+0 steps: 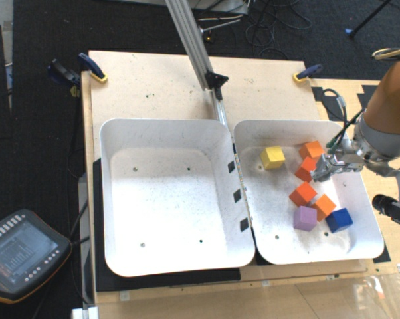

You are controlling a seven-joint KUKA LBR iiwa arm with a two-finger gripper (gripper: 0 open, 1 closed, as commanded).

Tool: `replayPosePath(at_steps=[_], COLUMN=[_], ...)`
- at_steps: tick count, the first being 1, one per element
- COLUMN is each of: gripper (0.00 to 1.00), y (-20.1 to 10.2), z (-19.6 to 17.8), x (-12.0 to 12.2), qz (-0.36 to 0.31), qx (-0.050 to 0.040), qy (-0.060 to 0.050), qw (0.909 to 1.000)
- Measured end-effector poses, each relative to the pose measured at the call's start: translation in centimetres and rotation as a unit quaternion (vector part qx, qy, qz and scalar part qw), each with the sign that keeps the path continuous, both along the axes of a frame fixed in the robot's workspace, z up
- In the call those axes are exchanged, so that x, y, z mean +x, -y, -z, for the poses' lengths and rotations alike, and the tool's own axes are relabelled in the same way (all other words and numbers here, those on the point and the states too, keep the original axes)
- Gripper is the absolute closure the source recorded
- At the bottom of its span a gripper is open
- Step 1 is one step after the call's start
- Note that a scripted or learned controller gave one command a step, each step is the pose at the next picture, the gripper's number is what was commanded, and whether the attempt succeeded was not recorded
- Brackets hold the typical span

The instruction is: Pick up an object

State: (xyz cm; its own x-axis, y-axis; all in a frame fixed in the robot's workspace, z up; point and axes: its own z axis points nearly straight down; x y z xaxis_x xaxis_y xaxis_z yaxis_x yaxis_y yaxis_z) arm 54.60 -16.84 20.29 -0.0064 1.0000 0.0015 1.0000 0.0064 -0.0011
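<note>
gripper (pixel 324 167) low in right bin (pixel 266 244), touching orange cube (pixel 305 169)

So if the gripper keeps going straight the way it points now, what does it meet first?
Probably the orange cube right at the gripper tip in the right bin; depth is unclear from this slanted view.

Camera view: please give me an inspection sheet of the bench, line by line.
Surface: bench bears left bin and right bin.
Job's things: in right bin, yellow cube, four orange cubes, purple cube, blue cube.
Clutter: nothing seen.
Gripper: gripper low over the upper orange cubes; hold not visible.
Cables: loose cables on the floor behind the bench.
Surroundings: clamps at the bench's back corners, pendant at lower left, metal rail.
</note>
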Motion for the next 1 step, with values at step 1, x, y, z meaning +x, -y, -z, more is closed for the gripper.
replayPosePath(at_steps=[1], gripper=[1.0], y=[-5.85], z=[0.39], x=[0.15], qz=[-0.001], qx=[0.0004], qy=[0.001], qw=[1.0])
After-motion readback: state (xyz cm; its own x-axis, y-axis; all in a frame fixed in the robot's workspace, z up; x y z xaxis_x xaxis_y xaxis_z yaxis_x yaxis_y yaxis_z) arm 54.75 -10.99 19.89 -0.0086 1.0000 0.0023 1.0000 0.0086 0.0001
